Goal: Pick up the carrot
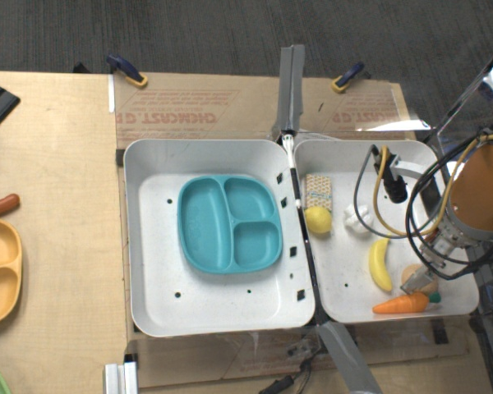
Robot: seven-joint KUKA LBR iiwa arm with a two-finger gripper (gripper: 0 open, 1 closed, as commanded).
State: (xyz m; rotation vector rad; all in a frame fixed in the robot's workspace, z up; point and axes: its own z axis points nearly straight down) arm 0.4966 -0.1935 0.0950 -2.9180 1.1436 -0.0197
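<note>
Pincer (417, 281) above carrot (404, 304) | carrot orange, green-tipped, lying flat

Single fixed camera above desk (57, 138); looks down at slant, mid-distance; both white bins (140, 220) in frame; arm (476, 195) enters from right edge.

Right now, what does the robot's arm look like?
The arm is grey with a rounded orange band above the wrist. Black cables loop beside it, with a bit of yellow near the top. At its end sits a small silvery pincer, close to the carrot.
</note>
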